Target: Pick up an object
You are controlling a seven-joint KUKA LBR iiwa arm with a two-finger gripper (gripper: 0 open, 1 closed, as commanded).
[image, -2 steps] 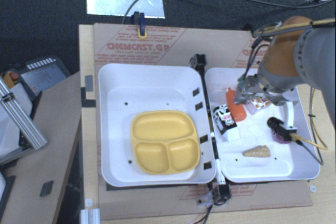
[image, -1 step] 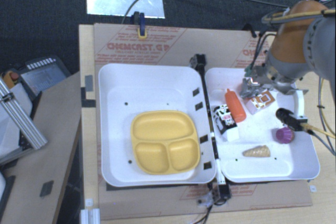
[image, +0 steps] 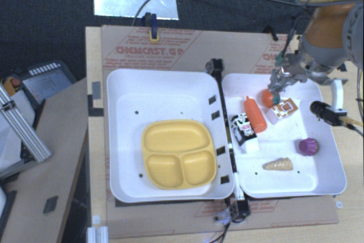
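The right bin (image: 327,179) holds several small things. An orange-red bottle-shaped toy (image: 256,114) lies near its left wall, with a small orange ball (image: 267,98) just beyond its top end. A white and orange box (image: 283,110) sits beside them. A black and white spotted piece (image: 243,129) lies against the divider. A purple piece (image: 307,147) and a tan cone (image: 278,165) rest nearer the front. My gripper (image: 277,86) hangs at the bin's back, right above the orange ball and the box.
The left bin (image: 122,88) carries a yellow divided plate (image: 178,153). A black divider strip (image: 223,122) runs between the bins. The arm comes in from the upper right over the right bin's far corner.
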